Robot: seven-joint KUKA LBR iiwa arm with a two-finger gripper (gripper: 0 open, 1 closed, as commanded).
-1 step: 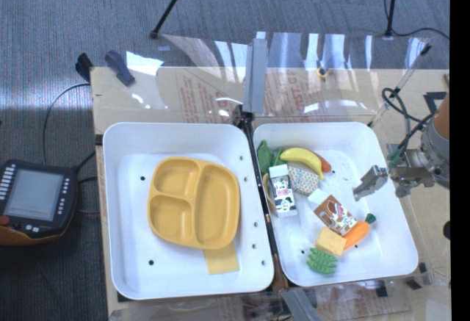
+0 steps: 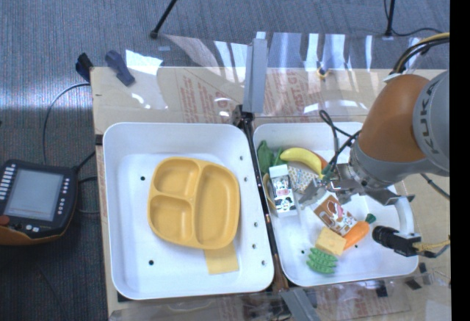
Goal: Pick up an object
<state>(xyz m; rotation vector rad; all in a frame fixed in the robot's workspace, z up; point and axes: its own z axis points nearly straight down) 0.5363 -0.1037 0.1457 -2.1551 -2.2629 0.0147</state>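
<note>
Bench carries two white bins; right bin [image 2: 382, 268] holds clutter. Nearest me, carrot [image 2: 355, 233] lies slantwise, just below-right of gripper [image 2: 323, 187]. Beyond, banana [image 2: 302, 158] up-left. I cannot tell finger opening; apparently nothing held.

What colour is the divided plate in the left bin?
Yellow; the plate shows clearly in the camera view.

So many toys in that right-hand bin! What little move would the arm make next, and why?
Probably a short drop straight down. The gripper hangs over the right bin, just above a brown printed packet, with the banana and small carton close beside it. Nothing appears held yet, so lowering onto the packet seems the likeliest step.
</note>
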